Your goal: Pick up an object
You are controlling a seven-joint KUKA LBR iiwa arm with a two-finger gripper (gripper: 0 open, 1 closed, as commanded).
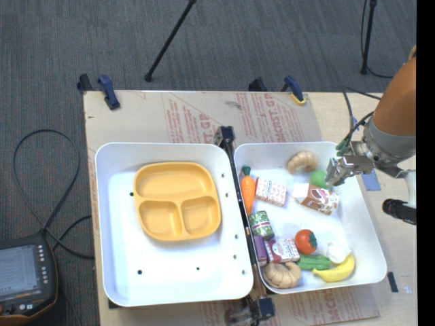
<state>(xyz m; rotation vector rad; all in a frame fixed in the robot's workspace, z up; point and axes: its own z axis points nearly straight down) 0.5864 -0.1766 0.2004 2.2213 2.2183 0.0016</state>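
From above, the tool (338,172) hangs low at the right bin's (370,223) far edge; how wide it stands I can't tell. Just beneath it sit a green ball (318,178) and small carton (319,199), likely targets, crowded among other toys.

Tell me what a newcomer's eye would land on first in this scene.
First, the yellow divided plate, alone in the left bin. Next, the heap of toy food in the right bin: a carrot, a tomato and a banana. Then the arm's hand, reaching in from the right and hanging above a small carton.
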